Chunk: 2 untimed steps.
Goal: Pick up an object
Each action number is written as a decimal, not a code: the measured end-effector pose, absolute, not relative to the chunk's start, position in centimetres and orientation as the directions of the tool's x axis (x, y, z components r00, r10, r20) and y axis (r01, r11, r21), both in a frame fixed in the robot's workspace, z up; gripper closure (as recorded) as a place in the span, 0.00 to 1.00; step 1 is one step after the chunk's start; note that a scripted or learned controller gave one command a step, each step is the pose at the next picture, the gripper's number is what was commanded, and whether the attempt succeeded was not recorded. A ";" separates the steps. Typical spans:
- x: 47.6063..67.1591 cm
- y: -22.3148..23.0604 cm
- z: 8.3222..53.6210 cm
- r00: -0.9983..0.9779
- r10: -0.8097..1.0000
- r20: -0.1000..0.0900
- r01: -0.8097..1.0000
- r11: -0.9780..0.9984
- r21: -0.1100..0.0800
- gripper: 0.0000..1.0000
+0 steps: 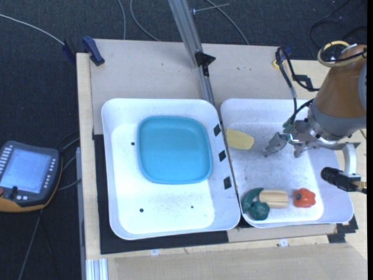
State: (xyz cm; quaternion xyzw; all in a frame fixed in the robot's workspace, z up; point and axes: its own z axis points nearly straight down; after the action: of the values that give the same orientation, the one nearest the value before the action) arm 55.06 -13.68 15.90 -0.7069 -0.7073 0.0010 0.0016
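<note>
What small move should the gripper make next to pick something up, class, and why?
Probably shift left and lower over the yellow piece. The gripper hangs above bare floor of the right bin with nothing between its fingers, and that piece lies nearest, apart from the others.

The arm (pixel 344 92) is grey with a broad orange band above the wrist (black cables trail beside it), ending in small metal jaws.

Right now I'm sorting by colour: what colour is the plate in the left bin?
Light blue plate, seen clearly in the camera view.
</note>
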 end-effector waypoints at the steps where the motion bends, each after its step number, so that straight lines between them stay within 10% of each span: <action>1: 55.9 -14.0 10.5 0.000 1.000 0.001 1.000 0.000 -0.004 0.00; 2: 56.0 -14.0 11.8 0.000 1.000 0.000 1.000 0.000 0.001 1.00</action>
State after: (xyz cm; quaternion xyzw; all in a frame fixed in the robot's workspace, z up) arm 56.01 -14.03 11.76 -0.7070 -0.7072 -0.0005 -0.0003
